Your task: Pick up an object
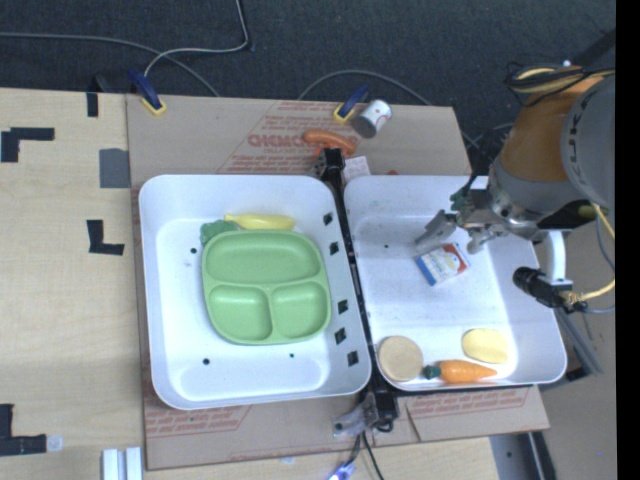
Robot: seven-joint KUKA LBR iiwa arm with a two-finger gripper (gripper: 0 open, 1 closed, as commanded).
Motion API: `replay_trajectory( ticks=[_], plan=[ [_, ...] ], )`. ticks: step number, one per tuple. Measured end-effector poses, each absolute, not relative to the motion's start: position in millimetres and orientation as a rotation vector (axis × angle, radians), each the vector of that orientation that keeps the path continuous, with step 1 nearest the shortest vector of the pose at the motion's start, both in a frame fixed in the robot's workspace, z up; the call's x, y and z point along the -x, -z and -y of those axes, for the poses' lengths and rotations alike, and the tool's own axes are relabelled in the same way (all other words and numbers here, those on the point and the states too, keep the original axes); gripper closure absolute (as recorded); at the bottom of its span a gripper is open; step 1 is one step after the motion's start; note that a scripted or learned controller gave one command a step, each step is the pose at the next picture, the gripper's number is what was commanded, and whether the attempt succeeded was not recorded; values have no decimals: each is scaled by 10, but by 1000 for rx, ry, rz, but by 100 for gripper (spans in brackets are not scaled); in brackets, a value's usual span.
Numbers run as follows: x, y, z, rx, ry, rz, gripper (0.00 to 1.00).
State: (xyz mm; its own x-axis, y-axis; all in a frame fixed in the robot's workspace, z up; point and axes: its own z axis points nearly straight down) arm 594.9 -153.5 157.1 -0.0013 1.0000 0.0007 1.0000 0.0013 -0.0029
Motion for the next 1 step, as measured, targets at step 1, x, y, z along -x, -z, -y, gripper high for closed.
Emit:
replay_trajectory(
  ticks=[1],
  plan=[
    [-5973,-907,1500,2231,2,2230,0]
  ],
)
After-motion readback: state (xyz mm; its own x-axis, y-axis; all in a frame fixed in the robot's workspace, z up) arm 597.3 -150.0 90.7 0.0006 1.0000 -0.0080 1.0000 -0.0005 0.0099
